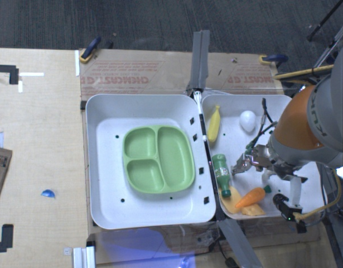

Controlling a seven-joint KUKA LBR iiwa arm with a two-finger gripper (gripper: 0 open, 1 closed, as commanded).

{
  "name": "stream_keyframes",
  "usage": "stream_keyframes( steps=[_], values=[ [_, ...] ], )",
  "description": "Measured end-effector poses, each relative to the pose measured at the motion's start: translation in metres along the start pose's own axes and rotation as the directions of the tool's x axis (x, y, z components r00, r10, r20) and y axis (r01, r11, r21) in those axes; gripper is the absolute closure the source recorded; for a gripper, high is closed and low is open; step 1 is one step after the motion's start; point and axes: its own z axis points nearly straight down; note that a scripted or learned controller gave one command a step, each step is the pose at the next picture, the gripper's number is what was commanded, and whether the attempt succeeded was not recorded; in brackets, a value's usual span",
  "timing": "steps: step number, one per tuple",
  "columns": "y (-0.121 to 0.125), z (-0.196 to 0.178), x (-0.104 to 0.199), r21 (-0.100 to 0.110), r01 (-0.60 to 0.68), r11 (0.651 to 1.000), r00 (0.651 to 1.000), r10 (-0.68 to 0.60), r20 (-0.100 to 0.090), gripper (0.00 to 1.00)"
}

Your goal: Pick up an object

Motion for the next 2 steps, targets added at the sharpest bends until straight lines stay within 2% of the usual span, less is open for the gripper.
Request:
stream_keyframes(
  steps=[1, 2],
  values=[
    [-0.021, 0.000, -0.016, 0.000, 0.299, 0.954, 0.954, -0.299, -0.002, 0.00],
    [0.069, 0.000, -0.022, -0.001, 0.128, 0.992, 0.992, -0.128, 0.000, 0.00]
  ],
)
